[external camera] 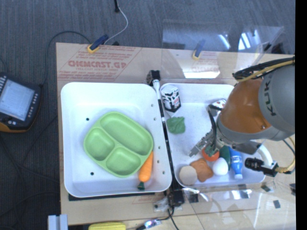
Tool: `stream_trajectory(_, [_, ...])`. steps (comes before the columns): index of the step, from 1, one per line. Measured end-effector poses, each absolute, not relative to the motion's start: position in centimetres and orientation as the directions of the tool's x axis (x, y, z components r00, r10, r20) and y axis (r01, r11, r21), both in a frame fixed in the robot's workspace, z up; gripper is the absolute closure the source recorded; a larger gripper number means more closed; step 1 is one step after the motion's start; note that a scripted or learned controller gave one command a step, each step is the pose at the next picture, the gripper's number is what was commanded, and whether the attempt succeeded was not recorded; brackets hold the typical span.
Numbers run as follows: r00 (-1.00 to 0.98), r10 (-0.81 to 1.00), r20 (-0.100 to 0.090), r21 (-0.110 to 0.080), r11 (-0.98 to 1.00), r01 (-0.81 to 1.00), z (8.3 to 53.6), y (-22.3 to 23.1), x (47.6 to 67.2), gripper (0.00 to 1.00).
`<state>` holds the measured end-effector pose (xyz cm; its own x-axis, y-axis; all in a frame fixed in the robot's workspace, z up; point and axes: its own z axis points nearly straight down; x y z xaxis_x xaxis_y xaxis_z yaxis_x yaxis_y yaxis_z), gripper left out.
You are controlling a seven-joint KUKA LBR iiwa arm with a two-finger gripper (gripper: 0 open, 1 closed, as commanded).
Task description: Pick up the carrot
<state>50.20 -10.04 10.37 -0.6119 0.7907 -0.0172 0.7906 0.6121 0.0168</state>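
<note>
carrot lies in the left bin, against the green plate's lower right edge, tip up | gripper down in the right bin, well right of the plate, fingers apart, nothing between them | red-orange toy just beside them, touching or not I cannot tell

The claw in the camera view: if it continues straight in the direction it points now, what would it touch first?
The claw points down and left into the right bin. Probably it would first meet the bin's bare floor, near the brown food piece, though depth is unclear. The carrot lies in the left bin.
</note>
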Motion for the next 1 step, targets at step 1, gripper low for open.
stream_trajectory(1, [-0.873, 0.487, -0.006, 0.002, 0.873, 0.487, 18.56, -8.92, 48.56, 1.0])
